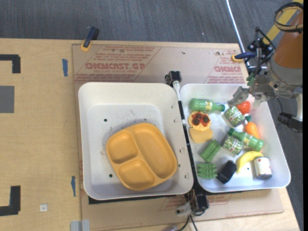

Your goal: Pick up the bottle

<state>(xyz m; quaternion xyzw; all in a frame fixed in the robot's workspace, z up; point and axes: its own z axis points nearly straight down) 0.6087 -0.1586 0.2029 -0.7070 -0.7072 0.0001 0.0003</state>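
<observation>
Here the gripper (245,96) hangs over the far right corner of the right bin (279,129), its grey fingers spread apart with nothing between them, so it is released and empty. That spot suits the task: three green bottles lie on their sides in this bin, and the nearest, a short one (234,115), is just below the fingertips beside a red piece (244,107). A second bottle (206,105) lies near the bin's far left wall, and a third (243,141) lies in the middle, next to a carrot (251,128) and a banana (246,159). The left bin (91,129) holds a yellow tray (141,156), well apart from the work.
</observation>
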